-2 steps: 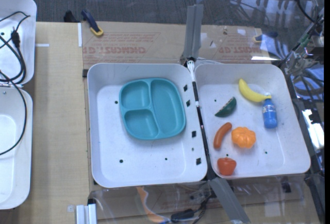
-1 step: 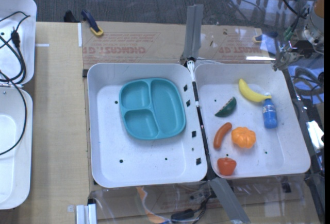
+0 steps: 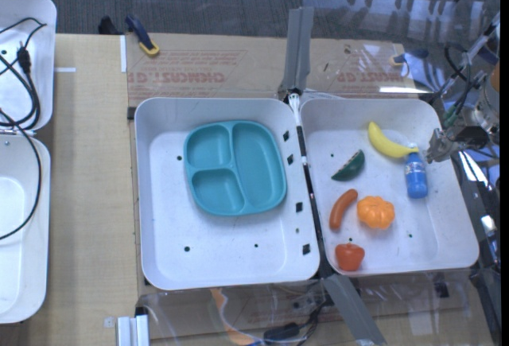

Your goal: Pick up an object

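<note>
While the arm reaches in from the right of the camera view, we see its gripper [image 3: 440,147] poised over the right-hand bin [image 3: 445,249], close to that bin's right wall. Whether it is wide or narrow we cannot tell, since the tip is small and blurred against the cables behind it.

Just below and to the left of the gripper lies a blue bottle [image 3: 416,176], its long axis running roughly up and down the view, cap end toward the gripper. We judge this the likeliest thing to be picked (it is the nearest by far). A yellow banana [image 3: 387,143] lies just left of the gripper, curving across the bin and nearly touching the bottle's cap.

Further off in the same bin sit a green wedge [image 3: 349,165], a red sausage [image 3: 343,208], an orange pumpkin [image 3: 375,211] and a red pepper [image 3: 349,256]. A teal divided plate [image 3: 235,167] rests in the left-hand bin [image 3: 159,249].
</note>
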`<state>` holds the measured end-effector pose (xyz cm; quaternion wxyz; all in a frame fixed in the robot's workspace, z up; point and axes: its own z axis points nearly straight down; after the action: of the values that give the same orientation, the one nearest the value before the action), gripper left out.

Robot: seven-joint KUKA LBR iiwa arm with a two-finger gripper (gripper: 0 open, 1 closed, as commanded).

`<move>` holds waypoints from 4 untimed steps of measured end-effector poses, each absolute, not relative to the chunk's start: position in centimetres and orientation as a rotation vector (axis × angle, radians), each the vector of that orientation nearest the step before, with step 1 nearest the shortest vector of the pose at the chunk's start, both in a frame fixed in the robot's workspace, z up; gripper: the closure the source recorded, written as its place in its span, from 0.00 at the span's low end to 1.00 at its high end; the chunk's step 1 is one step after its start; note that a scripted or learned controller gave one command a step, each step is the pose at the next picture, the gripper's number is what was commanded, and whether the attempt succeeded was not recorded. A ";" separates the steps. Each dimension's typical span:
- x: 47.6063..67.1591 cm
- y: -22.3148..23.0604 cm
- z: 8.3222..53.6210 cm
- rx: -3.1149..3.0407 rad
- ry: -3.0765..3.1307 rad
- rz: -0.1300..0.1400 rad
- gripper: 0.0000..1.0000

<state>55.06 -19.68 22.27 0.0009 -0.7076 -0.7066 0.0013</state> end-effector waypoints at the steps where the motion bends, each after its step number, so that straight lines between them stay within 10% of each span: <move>1: 55.7 -22.1 26.3 -2.224 -2.220 0.003 1.00; 4: 61.2 -17.0 28.3 -2.218 -2.224 0.002 1.00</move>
<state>61.24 -17.03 28.27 0.0001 -0.7062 -0.7080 0.0007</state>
